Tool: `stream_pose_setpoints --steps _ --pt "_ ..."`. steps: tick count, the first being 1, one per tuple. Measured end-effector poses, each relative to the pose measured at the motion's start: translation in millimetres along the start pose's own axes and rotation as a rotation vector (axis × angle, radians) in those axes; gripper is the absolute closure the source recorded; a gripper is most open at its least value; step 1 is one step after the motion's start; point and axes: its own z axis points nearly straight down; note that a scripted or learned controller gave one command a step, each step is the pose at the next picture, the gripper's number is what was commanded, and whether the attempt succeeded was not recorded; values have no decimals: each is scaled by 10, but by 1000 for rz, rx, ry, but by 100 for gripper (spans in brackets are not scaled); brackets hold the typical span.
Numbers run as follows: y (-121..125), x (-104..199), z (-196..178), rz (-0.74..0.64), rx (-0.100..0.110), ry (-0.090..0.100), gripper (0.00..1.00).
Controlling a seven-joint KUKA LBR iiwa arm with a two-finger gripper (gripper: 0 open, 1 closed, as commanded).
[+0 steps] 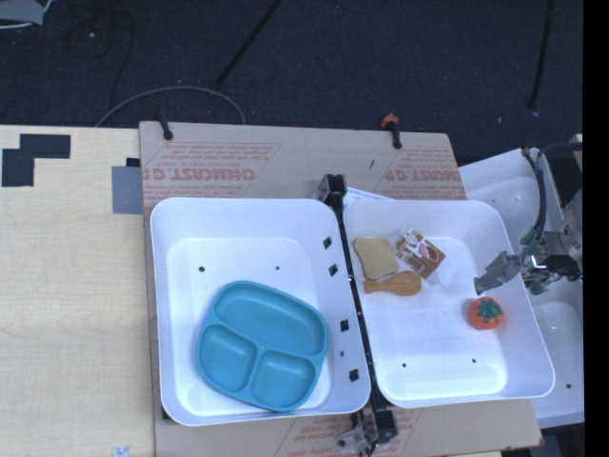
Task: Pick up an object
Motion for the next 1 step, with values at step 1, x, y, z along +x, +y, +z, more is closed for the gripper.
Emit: stream_pose_setpoints --steps 1 --pt "20 3 -63 -3 -13 -3 0"
